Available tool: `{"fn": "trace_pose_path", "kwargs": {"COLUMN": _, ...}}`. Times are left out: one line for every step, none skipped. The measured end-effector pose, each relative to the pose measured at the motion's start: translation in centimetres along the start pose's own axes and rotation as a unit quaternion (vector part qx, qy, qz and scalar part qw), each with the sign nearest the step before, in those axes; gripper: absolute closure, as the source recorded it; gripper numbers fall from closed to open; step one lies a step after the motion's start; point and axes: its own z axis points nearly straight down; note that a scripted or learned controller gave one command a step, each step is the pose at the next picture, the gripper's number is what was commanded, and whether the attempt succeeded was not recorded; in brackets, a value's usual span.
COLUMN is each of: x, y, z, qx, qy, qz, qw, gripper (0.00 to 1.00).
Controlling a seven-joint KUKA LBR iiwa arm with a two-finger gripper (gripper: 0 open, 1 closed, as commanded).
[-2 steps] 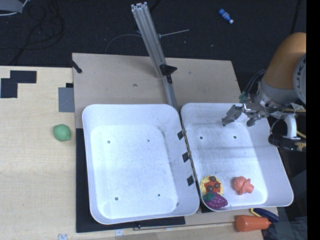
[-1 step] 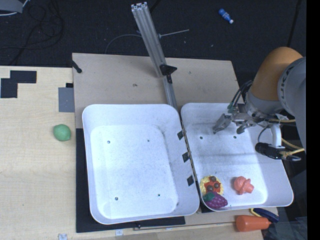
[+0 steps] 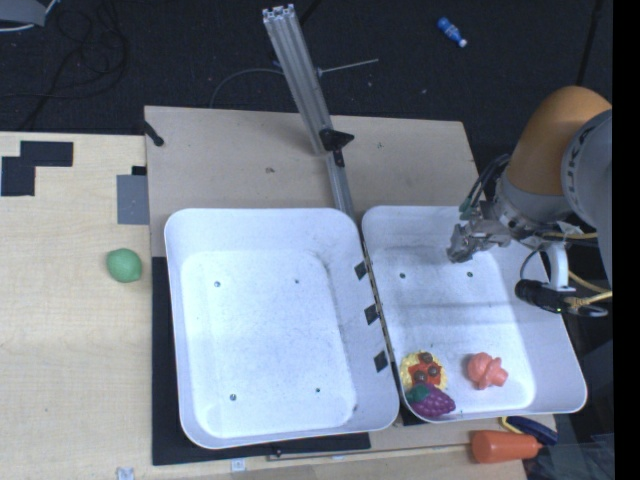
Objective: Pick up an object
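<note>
The gripper (image 3: pixel 466 245) hangs over the far part of the right bin (image 3: pixel 560 363), near its back rim; whether it is spread or pressed together cannot be told. Bare speckled floor lies between it and the toys at the bin's near edge. A lumpy pink toy (image 3: pixel 486 370) sits apart from a yellow-and-purple toy (image 3: pixel 427 384) that is close to the left wall. The left bin (image 3: pixel 190 238) is smooth white plastic. A round green ball (image 3: pixel 124 265) rests on the wooden bench (image 3: pixel 60 338).
</note>
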Motion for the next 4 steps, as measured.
{"fn": "trace_pose_path", "kwargs": {"x": 0.1, "y": 0.0, "z": -4.2, "qx": -0.001, "qy": 0.0, "qz": 0.0, "qw": 1.0, "gripper": 1.0}}
{"fn": "trace_pose_path", "kwargs": {"x": -0.3, "y": -0.4, "z": -8.6, "qx": -0.002, "qy": 0.0, "qz": 0.001, "qw": 1.0, "gripper": 1.0}}
{"fn": "trace_pose_path", "kwargs": {"x": -0.5, "y": 0.5, "z": -13.2, "qx": -0.002, "qy": 0.0, "qz": 0.001, "qw": 1.0, "gripper": 1.0}}
{"fn": "trace_pose_path", "kwargs": {"x": 4.7, "y": 1.0, "z": -13.8, "qx": 0.0, "qy": 0.001, "qz": -0.002, "qw": 1.0, "gripper": 1.0}}
